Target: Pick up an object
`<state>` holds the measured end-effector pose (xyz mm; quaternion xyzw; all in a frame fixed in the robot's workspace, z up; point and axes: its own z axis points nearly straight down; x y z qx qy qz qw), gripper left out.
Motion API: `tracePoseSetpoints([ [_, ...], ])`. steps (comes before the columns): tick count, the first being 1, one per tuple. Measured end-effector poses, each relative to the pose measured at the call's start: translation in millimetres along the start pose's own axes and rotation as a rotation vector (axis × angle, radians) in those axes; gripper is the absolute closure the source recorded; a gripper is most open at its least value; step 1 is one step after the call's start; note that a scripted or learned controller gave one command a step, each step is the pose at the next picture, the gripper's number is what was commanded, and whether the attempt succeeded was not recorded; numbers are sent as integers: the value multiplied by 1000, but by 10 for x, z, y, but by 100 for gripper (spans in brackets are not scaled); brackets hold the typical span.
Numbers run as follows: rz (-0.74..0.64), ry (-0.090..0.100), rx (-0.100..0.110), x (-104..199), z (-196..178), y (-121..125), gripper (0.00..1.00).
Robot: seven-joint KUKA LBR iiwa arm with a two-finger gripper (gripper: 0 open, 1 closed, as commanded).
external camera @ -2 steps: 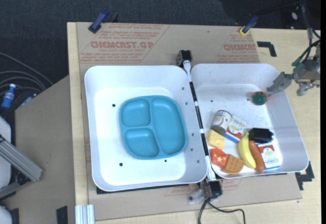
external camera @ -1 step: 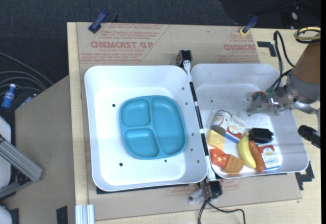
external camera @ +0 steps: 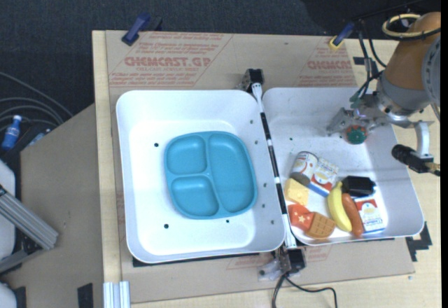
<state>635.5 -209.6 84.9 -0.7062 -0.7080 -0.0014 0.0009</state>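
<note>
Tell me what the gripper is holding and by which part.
Cannot be told. The gripper sits over a small teal object in the right bin, but a grip isn't visible.

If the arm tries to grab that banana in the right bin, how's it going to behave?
The banana is curved and looks smooth, so it may swivel or slip between two fingers. It looks like a toy, so probably light and stiff. It lies packed against the black item and orange piece, so a push would likely shift those too.
</note>
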Motion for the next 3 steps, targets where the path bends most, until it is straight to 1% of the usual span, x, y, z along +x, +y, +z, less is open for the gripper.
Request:
tracePoseSetpoints([
  [1, -1, -4, -2, -9, -109, 5, 100],
  [2, 2, -3, 0, 331, -1277, -696, 100],
  [3, 1, -2, 3, 951, -1645, -1362, 100],
])
